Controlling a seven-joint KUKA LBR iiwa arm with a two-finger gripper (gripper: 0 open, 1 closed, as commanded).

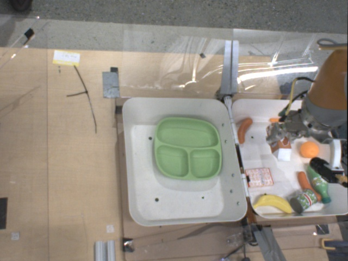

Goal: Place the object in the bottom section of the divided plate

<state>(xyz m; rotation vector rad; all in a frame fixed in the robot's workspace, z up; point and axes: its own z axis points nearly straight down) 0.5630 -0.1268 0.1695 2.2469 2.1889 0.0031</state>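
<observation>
Nearest the front edge of the right-hand shallow white bin [326,213] lies a yellow plastic banana [273,203], curved, its ends pointing down and away. Just beside it to the right sit a small green-and-red labelled can [305,199] on its side and a green bottle with a dark cap [319,185], with an orange toy carrot [304,180] tucked between them. A little further back is a flat square card with a red printed pattern [259,176], close to the bin's left wall.

In the left-hand white bin [136,145] rests the light green divided plastic plate [188,147]: a rounded rectangle with one wide section along the far side and two smaller sections side by side along the near side. All three hollows look bare, smooth and matte.

Beyond the card, a small white cube [283,155] and a round orange ball [310,149] lie near each other. The tool [280,137] hangs low over the right bin just behind the cube, at the end of the grey arm with its orange band [333,86]; I cannot tell whether it is parted or closed, or gripping anything, as dark parts and a reddish-brown bit blur together there. An orange-red toy sausage [244,130] lies by the bin's left wall, tilted. The wooden bench [54,162] stretches off to the left.
</observation>
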